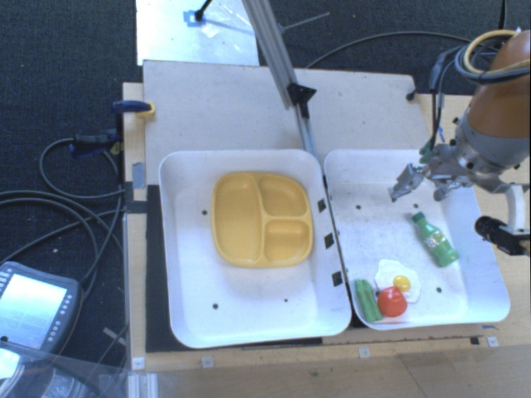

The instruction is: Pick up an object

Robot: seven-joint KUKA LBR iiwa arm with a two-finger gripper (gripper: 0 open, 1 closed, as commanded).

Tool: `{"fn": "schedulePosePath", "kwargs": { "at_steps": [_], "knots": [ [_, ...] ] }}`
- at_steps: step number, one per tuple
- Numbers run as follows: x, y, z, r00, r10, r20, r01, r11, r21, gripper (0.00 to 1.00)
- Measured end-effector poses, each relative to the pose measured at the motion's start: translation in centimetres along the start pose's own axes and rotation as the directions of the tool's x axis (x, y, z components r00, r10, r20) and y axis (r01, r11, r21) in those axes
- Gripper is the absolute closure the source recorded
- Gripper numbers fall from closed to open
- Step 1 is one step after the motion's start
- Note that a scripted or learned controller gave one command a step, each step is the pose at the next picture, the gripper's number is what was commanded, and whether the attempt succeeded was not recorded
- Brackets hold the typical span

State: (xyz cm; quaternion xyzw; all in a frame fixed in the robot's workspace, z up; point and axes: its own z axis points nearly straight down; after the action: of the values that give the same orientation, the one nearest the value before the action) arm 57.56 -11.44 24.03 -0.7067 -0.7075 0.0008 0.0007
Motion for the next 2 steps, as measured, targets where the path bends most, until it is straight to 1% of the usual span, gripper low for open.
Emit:
{"fn": "schedulePosePath", "kwargs": {
  "at_steps": [1, 2],
  "knots": [
    [0.2, -0.3, 6.3, 1.0, 0.001, -0.001, -0.001, 1.0, 0.002, 0.0],
    [0.3, -0.1, 10.5, 1.0, 0.001, -0.001, -0.001, 1.0, 0.001, 0.0]
  ]
}}
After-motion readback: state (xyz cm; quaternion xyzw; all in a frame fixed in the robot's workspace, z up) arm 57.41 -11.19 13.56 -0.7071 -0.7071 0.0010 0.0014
